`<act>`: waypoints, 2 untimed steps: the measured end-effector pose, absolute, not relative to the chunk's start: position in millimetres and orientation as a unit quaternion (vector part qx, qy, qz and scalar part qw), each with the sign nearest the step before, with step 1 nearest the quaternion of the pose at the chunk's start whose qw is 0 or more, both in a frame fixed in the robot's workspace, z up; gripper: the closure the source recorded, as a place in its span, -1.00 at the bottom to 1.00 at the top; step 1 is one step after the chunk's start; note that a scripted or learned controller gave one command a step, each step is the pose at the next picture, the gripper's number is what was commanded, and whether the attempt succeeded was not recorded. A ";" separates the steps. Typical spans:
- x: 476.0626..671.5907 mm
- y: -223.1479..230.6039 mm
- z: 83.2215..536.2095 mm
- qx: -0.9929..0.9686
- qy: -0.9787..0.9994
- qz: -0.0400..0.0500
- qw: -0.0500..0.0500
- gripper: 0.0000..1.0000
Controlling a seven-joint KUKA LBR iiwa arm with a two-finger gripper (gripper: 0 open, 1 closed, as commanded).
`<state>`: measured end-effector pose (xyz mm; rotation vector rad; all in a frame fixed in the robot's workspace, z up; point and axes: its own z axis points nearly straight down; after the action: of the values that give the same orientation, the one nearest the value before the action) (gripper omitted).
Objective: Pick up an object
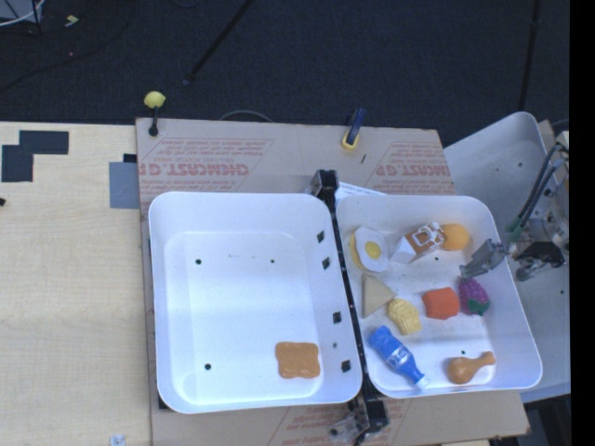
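The bench carries 2 white bins: 1 left bin [172,249] and 1 right bin [516,342].

The left bin holds 1 item, a slice of toast [297,360].

The right bin holds 9 items: 1 fried egg [373,249], 1 small carton [424,240], 1 orange fruit [455,237], 1 pale wedge [375,295], 1 corn cob [404,316], 1 red block [441,303], 1 bunch of purple grapes [475,295], 1 blue bottle [396,356] and 1 chicken drumstick [469,367].

That makes 10 toy food pieces across the 2 bins.
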<state>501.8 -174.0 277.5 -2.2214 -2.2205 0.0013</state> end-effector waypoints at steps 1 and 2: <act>476.6 -136.9 130.1 -0.706 -0.708 0.004 0.009 -1.00; 525.9 -168.9 86.2 -0.707 -0.707 0.000 0.000 -1.00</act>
<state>525.9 -168.9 86.2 -2.2213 -2.2216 0.0006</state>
